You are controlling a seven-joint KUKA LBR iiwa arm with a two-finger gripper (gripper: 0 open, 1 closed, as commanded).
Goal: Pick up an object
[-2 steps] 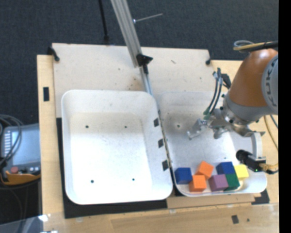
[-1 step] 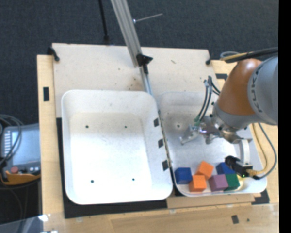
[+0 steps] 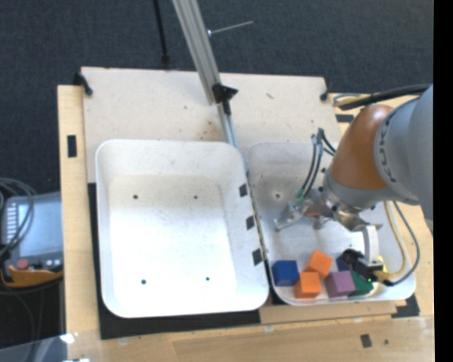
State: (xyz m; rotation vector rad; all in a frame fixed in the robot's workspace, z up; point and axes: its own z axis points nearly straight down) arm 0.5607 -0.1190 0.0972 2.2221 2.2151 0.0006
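Blocks [image 3: 311, 276] sit bunched in my right bin's [image 3: 287, 168] near corner; gripper [image 3: 306, 211] hovers above, can't tell its grip.

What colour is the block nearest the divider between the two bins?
Blue. The block sits at the left of the cluster in the right bin, seen in the camera view.

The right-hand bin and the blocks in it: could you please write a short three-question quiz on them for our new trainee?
1. True or false: the blue block lies in the left bin.
2. How many orange blocks are in the right bin?
3. Which block lies nearest the green block? A) blue B) purple C) neither

Key:
1. False; it lies in the right bin.
2. Two.
3. B, the purple block.
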